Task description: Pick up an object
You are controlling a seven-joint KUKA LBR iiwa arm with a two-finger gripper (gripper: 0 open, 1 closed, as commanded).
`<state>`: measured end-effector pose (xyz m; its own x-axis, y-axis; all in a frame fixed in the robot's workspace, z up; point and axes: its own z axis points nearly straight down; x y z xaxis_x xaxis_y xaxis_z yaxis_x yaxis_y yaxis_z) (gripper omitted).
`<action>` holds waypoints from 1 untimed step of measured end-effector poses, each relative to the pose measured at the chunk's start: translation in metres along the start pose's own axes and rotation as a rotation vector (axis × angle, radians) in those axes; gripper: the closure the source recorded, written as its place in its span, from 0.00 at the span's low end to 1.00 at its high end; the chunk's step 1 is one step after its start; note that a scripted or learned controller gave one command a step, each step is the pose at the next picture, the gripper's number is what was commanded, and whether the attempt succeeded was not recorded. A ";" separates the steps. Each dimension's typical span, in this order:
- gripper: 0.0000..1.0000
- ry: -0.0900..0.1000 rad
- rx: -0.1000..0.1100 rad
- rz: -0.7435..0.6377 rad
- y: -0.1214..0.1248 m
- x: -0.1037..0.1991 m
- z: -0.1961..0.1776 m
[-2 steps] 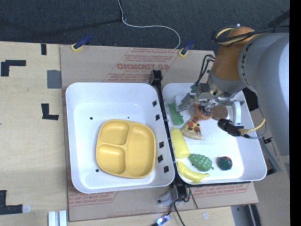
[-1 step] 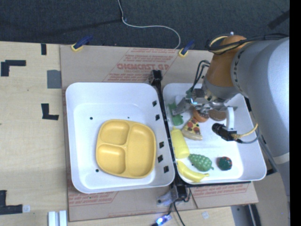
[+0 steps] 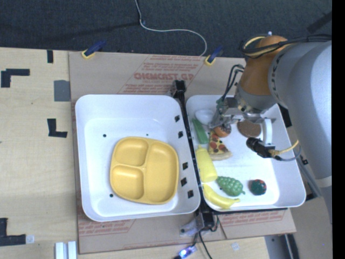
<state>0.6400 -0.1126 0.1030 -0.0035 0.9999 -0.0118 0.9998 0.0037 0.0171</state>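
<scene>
Right now our gripper (image 3: 220, 124) sits low in the right bin (image 3: 285, 198), over the pizza slice (image 3: 218, 146) and just beside the green stick (image 3: 200, 130). We cannot tell how it is set, since the wrist hides it from above. Candidate objects lie crowded along the bin's left wall: a yellow corn cob (image 3: 206, 165), green grapes (image 3: 229, 185), a banana (image 3: 220, 199), and a small red-green fruit (image 3: 258, 186) apart from them. We judge the crowding risky: a close could nip two items or push the flat slice away. The yellow plate (image 3: 144, 169) rests in the left bin (image 3: 89, 144).
</scene>
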 end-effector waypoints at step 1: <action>1.00 0.012 0.015 0.002 -0.006 0.005 -0.048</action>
<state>0.6332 -0.1066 0.1511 -0.0014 1.0000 0.0006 1.0000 0.0014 0.0019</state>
